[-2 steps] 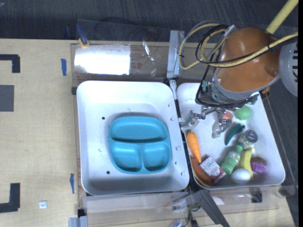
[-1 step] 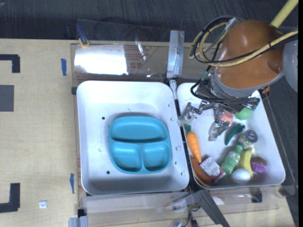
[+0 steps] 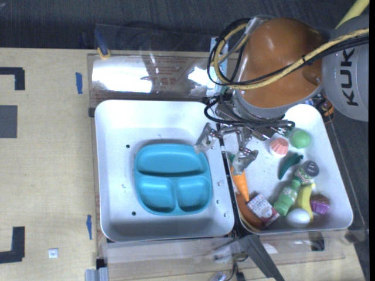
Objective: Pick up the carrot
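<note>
- The carrot lay in the right bin, close against that bin's left wall and about midway along it.
- The gripper hung over the ridge where the two bins met, just above the carrot's upper end as the camera saw it.
- One metal finger reached down near the carrot's top, while the other spread out over the left bin; the jaws stood wide apart with nothing between them.
- The carrot's long axis ran roughly along the left wall, from far to near; a bit of green showed at the far end, below the finger, and the orange body pointed toward the bin's near edge.
- A small printed packet sat just beside the carrot's lower end.
- A blue divided tray rested in the middle of the left bin.
- A green bottle, a yellow banana, a white egg and a purple piece crowded the right bin's near right corner.
</note>
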Robot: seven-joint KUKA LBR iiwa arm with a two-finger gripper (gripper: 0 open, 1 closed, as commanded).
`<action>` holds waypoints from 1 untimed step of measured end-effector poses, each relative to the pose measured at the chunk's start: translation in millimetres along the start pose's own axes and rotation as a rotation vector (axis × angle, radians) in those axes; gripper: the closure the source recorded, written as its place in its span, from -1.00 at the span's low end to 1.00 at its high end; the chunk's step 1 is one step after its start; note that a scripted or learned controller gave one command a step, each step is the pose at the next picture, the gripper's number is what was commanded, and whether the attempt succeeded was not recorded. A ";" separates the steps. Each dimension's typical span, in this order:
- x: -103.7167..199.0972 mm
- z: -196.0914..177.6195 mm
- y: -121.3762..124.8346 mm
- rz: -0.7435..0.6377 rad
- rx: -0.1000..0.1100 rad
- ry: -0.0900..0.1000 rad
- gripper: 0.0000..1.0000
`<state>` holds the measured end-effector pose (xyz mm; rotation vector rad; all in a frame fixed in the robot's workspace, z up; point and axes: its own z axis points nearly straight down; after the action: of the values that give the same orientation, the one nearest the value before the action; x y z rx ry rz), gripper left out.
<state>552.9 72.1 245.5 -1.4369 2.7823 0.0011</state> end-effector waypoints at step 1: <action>73.7 -28.8 19.5 -0.263 -0.004 0.007 -1.00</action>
<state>494.1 23.1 273.5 -1.7935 2.5764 -0.0007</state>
